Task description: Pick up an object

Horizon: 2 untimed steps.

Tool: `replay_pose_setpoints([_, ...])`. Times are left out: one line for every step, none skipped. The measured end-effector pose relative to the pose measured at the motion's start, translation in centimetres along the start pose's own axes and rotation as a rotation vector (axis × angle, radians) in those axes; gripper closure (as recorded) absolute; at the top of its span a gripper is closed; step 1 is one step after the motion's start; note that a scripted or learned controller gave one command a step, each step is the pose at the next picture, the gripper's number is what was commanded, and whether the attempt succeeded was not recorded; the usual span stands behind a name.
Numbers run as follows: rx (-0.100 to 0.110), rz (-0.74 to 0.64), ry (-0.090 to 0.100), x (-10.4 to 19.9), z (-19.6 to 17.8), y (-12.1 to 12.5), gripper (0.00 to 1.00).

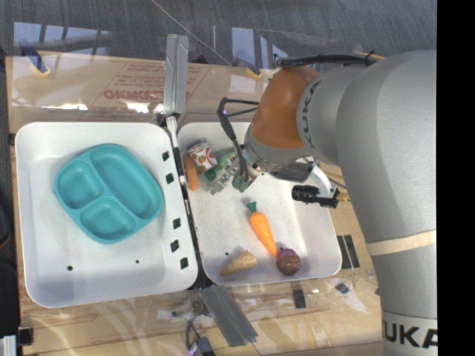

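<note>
Two-finger gripper (231,175) low at upper left of right white bin (319,265), finger state impossible to tell. Just below: orange plastic carrot (263,229), centre of frame.

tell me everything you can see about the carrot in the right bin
The carrot is a small orange toy, plastic by its look, with a green top. It lies flat on the floor of the right bin, slanting, green end toward the gripper. Its tip comes close to a dark reddish object; contact is unclear.
</note>
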State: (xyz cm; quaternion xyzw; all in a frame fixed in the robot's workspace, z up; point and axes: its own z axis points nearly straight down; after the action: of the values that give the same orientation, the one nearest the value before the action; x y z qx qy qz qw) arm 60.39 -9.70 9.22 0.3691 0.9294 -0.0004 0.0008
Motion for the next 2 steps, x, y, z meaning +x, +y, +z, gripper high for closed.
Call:
replay_pose_setpoints([-0.001,0.251,0.0,-3.0,-0.1,2.2,1.0])
replay_pose_setpoints([-0.007,0.188,-0.008,-4.6,-16.0,0.2,1.0])
